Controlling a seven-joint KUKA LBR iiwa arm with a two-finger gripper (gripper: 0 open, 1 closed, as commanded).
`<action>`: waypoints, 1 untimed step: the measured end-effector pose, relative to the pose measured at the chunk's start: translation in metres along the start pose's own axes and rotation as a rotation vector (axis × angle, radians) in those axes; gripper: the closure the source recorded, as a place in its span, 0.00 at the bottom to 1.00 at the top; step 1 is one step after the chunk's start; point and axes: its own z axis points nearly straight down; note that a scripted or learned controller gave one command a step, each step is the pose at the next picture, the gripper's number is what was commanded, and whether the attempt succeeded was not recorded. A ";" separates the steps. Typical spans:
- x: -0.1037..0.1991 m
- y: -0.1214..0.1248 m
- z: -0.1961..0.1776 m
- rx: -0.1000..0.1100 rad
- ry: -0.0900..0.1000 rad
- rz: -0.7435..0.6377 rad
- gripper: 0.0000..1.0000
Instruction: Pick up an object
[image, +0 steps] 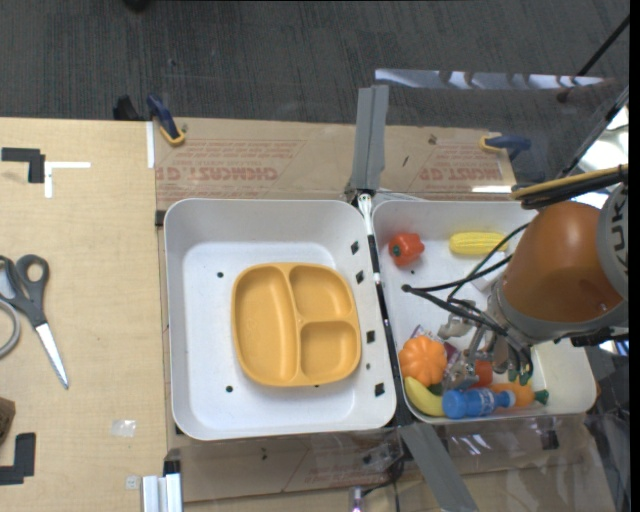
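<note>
Two white bins are seen: the left bin (190, 330) carries a yellow divided plate (296, 323). The gripper (470, 360) is lowered in the right bin (570, 385) over a blue bottle (478, 402), beside an orange pumpkin (423, 359) and a banana (422, 398).

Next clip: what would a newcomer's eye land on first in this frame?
Probably the yellow divided plate, sitting alone in the middle of the left bin. Next, the arm's big orange band looming over the right bin, with the gripper lowered into a bright cluster at that bin's near edge: a small orange pumpkin, a banana and a blue bottle. A red pepper and corn cob lie apart near the far wall.
</note>
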 end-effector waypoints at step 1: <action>0.000 0.000 -0.008 0.001 0.002 -0.003 1.00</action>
